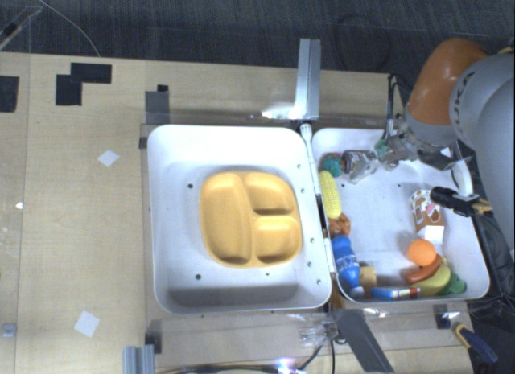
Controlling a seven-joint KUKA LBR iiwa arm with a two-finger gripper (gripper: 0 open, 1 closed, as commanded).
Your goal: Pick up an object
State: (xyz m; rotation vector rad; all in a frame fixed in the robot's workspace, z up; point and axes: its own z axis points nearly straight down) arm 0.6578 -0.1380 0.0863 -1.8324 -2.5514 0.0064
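At the twelve o'clock end of the right bin [475,280], your gripper [392,152] sits low over the far wall, with the arm's orange band [434,83] just above it toward one o'clock. You look to be in the reach step: the hand is down among the objects but nothing is lifted yet. A small silvery object [356,162] lies just beside the gripper at its nine o'clock, close enough that it may be touching; you cannot tell from this angle. You also cannot tell how the hand is set, since the wrist body covers it, and nothing is seen held.

Other candidates lie along the same bin. A yellow corn cob [329,194] runs along the wall at nine o'clock, with a blue bottle [344,256] below it toward seven. An orange ball [421,252] and a banana [433,277] sit at five o'clock, and a patterned packet [425,207] at three.

The left bin [173,228] carries a yellow tray [249,218], well apart from the gripper.

Your next move likely calls for centring over the silvery object and closing, keeping clear of the far wall.
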